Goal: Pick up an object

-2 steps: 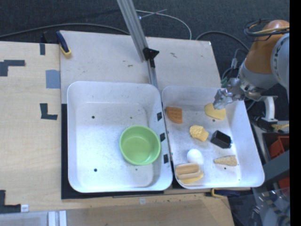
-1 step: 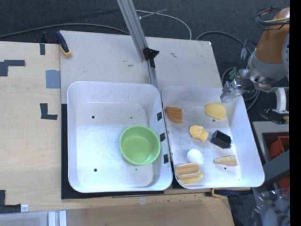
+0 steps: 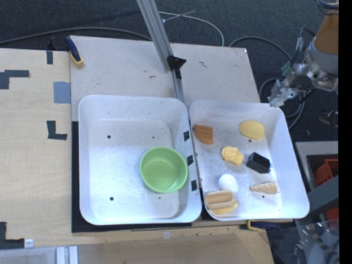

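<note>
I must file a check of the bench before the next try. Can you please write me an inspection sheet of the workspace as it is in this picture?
Surface: pale bench with a few dark marks, bearing two white bins side by side.
Job's things: right bin holds a yellow round piece, brown piece, yellow lumpy piece, black block, white egg, hot dog and tan wedge. Left bin holds a green bowl.
Clutter: blue and yellow tool at the bench's far left corner.
Grippers: pincer outside the right bin's far right corner; open or shut not readable.
Cables: white cable and dark ones on the floor behind.
Surroundings: dark carpet; slanted metal pole; wooden board with grey tape marks.
</note>
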`<state>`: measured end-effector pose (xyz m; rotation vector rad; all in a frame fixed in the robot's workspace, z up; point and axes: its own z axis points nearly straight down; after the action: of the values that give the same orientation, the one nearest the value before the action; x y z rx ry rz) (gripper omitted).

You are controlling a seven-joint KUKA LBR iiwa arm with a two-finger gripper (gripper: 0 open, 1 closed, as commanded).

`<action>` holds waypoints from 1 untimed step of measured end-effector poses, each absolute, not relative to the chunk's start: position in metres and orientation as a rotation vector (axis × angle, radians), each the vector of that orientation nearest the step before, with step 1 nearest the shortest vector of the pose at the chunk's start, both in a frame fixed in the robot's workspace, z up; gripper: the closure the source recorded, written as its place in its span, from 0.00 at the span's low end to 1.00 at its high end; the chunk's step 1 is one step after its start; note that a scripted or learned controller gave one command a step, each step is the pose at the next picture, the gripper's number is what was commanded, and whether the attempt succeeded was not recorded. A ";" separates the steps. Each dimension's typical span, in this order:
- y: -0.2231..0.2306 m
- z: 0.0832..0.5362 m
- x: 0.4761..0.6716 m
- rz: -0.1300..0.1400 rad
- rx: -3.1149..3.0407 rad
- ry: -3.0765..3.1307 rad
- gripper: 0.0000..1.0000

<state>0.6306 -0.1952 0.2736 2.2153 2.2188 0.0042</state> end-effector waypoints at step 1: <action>-0.151 0.262 0.626 -0.001 2.217 2.228 1.00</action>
<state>0.6261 -0.1510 0.2616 2.2174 2.2276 -0.0013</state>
